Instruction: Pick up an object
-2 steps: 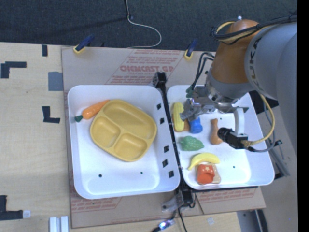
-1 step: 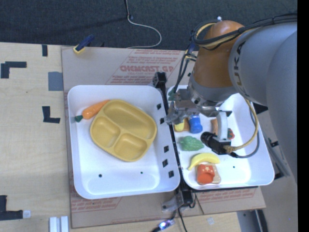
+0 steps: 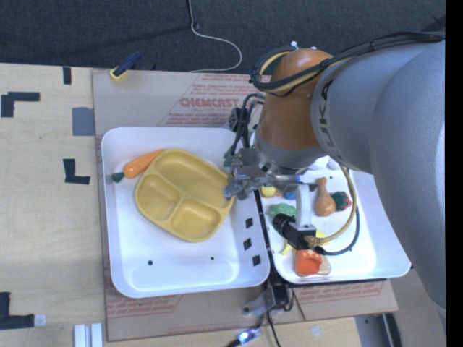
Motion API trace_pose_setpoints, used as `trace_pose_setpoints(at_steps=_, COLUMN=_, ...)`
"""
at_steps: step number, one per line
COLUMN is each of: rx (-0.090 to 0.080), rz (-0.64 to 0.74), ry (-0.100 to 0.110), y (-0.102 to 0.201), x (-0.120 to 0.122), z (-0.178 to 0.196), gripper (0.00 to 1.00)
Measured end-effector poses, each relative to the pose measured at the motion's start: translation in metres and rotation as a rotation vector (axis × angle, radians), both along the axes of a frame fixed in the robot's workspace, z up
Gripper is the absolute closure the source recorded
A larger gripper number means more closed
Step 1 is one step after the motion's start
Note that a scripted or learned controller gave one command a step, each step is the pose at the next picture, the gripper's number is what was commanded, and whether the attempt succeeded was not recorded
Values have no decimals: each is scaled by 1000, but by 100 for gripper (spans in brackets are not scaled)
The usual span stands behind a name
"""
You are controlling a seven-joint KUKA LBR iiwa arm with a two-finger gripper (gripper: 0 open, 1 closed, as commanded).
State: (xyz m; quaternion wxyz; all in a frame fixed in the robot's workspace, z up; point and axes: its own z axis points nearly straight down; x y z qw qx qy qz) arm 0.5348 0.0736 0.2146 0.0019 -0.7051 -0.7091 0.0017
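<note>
From my seat I see a pale wooden bench [image 3: 43,215] with black angular marks on it, and a sheet of printed brown cardboard [image 3: 195,100] laid under the two bins. Behind the bench runs dark carpet, with a thin cable [image 3: 217,42] looping across it. A small blue and yellow thing [image 3: 124,64] lies at the cardboard's far left corner.

The left bin [image 3: 119,251] holds a yellow plate [image 3: 181,194] with three compartments, tilted slightly and lying toward the bin's far right part. An orange toy carrot [image 3: 141,163] with a green end lies just beside the plate's far left edge, touching or nearly so (I cannot say which).

The right bin [image 3: 383,255] holds a cluster of small toys: a tan drumstick-shaped piece [image 3: 324,199], something green [image 3: 283,211], a small yellow piece [image 3: 269,191], and a red-orange piece [image 3: 308,263] near the front rim.

The arm [image 3: 391,100] comes in from the right, its orange band [image 3: 293,100] above the wrist, and it hangs over the divide between the bins. The gripper [image 3: 235,189] sits at the yellow plate's right edge. I cannot tell from here how it stands, nor whether it has hold of the plate; the wrist and cabling hide that spot.
</note>
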Motion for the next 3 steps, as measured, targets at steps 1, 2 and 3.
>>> trace_pose_setpoints(at_steps=1, rx=0, rz=-3, ry=-2, y=8, x=-2, z=0, gripper=100)
trace_pose_setpoints(at_steps=2, rx=0, rz=-4, ry=-4, y=9, x=3, z=20, gripper=100)
trace_pose_setpoints(at_steps=3, rx=-2, rz=-5, ry=-1, y=-1, x=0, z=2, gripper=100)
